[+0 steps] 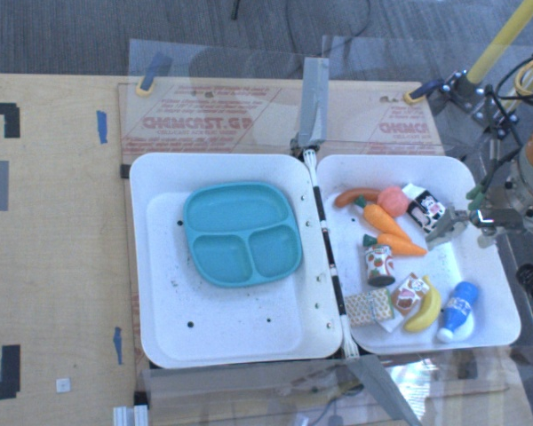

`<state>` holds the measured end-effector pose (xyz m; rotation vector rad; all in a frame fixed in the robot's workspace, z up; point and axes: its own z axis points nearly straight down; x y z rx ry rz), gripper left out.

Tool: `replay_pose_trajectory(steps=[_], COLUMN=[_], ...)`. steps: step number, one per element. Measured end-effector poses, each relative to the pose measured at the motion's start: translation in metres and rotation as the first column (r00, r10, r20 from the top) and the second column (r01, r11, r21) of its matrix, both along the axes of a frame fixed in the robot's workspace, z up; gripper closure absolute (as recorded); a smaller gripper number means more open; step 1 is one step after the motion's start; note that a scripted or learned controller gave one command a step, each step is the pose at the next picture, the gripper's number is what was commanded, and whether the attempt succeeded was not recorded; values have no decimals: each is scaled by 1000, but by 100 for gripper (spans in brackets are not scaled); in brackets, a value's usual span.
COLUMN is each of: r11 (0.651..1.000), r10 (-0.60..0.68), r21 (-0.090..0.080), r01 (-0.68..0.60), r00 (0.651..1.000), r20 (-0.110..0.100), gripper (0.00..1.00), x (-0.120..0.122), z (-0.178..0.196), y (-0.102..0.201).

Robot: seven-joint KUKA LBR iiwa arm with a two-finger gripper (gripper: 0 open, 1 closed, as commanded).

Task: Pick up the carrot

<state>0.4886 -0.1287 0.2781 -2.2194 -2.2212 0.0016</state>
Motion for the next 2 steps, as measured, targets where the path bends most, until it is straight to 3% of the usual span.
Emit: replay_pose_trajectory(steps=[1,2], r11=[1000,1000], r10=[-19,9], r21=[-1,0], r01=[19,-9], r00=[1000,1000], r20=[3,1], gripper=[0,0], x=[-9,26], z=[54,-63], y=[-10,26])
